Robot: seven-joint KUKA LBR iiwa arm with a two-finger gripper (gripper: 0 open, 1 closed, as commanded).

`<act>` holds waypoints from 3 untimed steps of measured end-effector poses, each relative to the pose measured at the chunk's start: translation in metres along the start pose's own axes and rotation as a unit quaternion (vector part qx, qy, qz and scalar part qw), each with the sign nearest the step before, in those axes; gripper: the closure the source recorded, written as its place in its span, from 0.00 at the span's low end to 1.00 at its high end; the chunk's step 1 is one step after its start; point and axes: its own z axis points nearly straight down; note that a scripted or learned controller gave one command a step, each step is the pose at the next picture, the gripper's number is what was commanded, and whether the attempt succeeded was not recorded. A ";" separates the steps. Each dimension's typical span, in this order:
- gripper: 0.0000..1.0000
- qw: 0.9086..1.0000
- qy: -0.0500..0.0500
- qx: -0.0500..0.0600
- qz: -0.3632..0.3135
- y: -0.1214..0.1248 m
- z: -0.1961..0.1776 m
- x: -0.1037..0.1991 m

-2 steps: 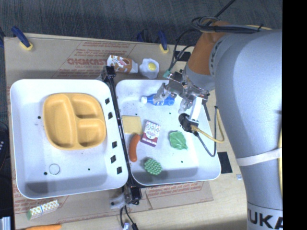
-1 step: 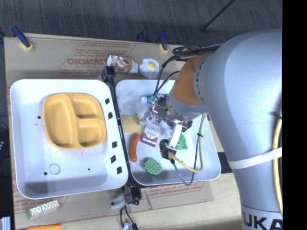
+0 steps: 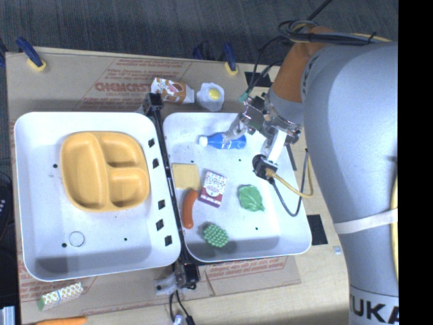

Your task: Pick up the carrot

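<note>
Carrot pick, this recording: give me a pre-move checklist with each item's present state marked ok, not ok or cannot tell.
1. Carrot located: ok. It lies in the right bin, along that bin's left wall.
2. Carrot top clear of other things: ok. The yellow slice lies just above its upper end, the small red carton to its right and the green studded ball below right.
3. Room for fingers beside the wall: cannot tell. The carrot lies close to it.
4. Gripper over the carrot: not ok. It is at the blue bottle, near the bin's far end.
5. Gripper holding nothing: cannot tell.
</note>
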 end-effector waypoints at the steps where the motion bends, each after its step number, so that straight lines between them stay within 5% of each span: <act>1: 0.00 0.984 0.000 0.003 0.177 -0.071 0.047 0.023; 2: 0.00 0.999 0.000 0.002 0.052 -0.121 -0.010 -0.005; 3: 0.00 0.988 -0.001 0.001 0.153 -0.150 -0.032 0.033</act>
